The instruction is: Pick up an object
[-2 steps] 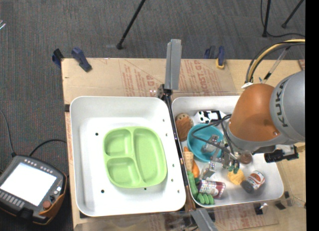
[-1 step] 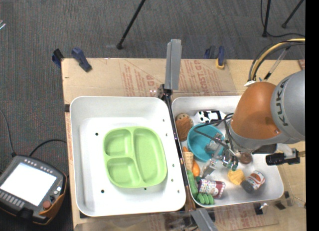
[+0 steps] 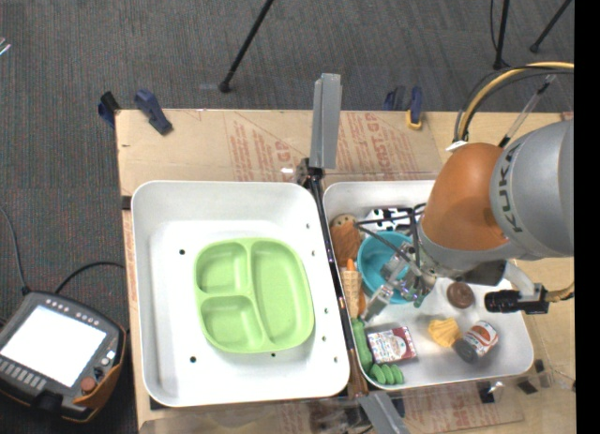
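Your bench (image 3: 187, 146) carries two shallow white bins side by side, with a grey upright post (image 3: 326, 123) standing at the far edge between them.

The arm (image 3: 497, 202), grey with an orange band, comes in from the right and hangs over the right bin (image 3: 521, 352), covering much of its far half.

The left bin (image 3: 159, 226) holds one item: a green divided plate (image 3: 253, 293), lying flat at the bin's middle, three compartments facing up.

The right bin is crowded. A teal bowl (image 3: 378, 261) sits near its left wall, partly under the arm. Beside that wall you have a brown brush-like item (image 3: 345, 231) at the far end and a green strip (image 3: 361, 338) at the near end. Along the near edge lie a small red-and-white packet (image 3: 392, 344), a yellow piece (image 3: 442, 332) and a red-and-grey can (image 3: 476, 340) on its side, the can nearest the near right corner. A small dark brown round object (image 3: 459, 294) lies just beyond the can.

The tool (image 3: 401, 282) sits low at the near rim of the teal bowl. You cannot tell from this view whether it is apart or together, and nothing is seen clamped in it.

A tablet-style pendant (image 3: 56, 352) lies on the floor off the bench's near left corner.
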`<act>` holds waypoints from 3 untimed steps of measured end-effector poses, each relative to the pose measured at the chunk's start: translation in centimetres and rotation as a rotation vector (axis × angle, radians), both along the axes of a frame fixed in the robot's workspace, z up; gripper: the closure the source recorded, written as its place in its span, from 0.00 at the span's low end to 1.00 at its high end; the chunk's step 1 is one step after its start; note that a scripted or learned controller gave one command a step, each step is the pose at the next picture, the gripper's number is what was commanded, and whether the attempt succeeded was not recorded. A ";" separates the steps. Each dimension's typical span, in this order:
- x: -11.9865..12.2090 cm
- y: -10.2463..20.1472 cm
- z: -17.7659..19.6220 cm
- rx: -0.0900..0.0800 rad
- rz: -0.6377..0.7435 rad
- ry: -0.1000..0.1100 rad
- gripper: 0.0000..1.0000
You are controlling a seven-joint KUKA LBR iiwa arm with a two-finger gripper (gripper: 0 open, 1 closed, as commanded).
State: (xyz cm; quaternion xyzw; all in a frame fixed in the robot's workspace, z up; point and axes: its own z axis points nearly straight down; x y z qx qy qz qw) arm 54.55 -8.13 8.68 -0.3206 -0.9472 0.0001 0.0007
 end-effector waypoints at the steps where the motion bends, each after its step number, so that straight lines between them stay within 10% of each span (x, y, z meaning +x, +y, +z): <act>1: 7.1 -1.0 -0.3 0.006 0.033 0.035 0.00; 2: 6.1 -9.4 -0.1 0.005 0.129 0.014 0.00; 3: 4.4 -4.1 0.1 0.002 0.126 -0.001 0.00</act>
